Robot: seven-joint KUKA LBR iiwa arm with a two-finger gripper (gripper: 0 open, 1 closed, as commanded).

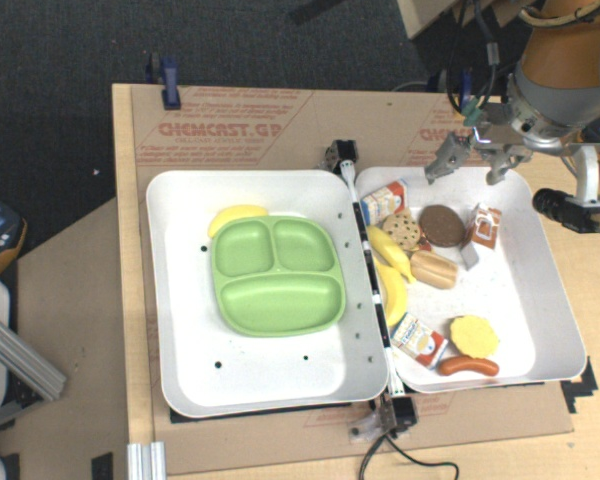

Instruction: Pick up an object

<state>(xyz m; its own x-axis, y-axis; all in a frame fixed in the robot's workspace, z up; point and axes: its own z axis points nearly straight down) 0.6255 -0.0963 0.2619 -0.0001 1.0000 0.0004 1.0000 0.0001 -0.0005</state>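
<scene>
My gripper [472, 163] hovers above the back edge of the right bin [555, 298], fingers spread open with nothing between them. Below it in that bin lie a brown round patty [443, 225], a cookie [404, 230], a small milk carton [383, 203], a red-and-white carton [484, 227], a hot dog bun [433, 268], two bananas [390, 271], another carton [418, 340], a yellow round piece [474, 336] and a red sausage [467, 366].
The left bin [180, 348] holds a green divided tray [276, 274] with a yellow piece [237, 217] tucked behind it. A black clip [342, 155] sits where the bins meet at the back. A blue clamp [167, 80] stands at the bench's far left corner.
</scene>
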